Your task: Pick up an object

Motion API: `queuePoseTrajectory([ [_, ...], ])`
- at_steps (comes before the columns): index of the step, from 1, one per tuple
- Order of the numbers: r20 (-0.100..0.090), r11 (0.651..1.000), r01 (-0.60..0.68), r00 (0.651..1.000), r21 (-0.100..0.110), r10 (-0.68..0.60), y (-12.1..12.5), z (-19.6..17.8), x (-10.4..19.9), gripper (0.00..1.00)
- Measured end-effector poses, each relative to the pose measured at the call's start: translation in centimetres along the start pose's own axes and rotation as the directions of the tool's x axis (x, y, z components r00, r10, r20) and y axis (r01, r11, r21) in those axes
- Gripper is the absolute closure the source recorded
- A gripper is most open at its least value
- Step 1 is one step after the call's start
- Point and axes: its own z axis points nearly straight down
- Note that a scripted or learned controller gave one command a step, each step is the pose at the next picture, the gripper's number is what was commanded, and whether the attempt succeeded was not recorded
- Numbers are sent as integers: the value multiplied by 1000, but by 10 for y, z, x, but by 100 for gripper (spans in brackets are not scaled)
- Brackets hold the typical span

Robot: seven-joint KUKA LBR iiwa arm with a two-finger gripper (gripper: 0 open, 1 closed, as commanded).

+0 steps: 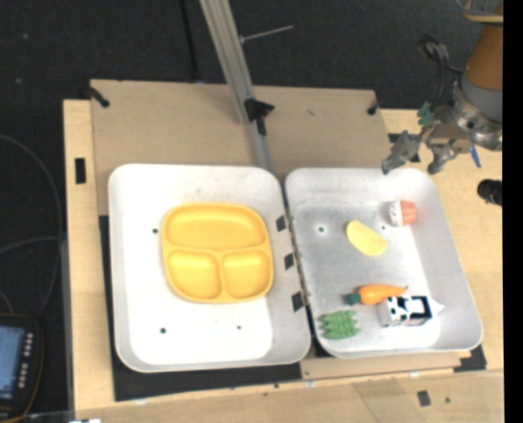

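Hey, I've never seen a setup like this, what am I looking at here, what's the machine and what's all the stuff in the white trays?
This is one camera fixed above a bench, looking down at a slant. The machine at the upper right is a robot arm; its gripper hangs above the far edge of the right bin, open and holding nothing. The left bin holds a yellow divided plate. The right bin holds a yellow lemon-like piece, a small orange-and-white toy, a toy carrot, a black-and-white carton and a green toy.
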Motion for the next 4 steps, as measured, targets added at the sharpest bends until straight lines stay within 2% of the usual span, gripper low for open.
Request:
queuePoseTrajectory([
  [1,1,1000,1,1000,1,-1,0,0,0,0],
  [4,-6,1000,-3,1000,4,3,-6,162,6,0],
])
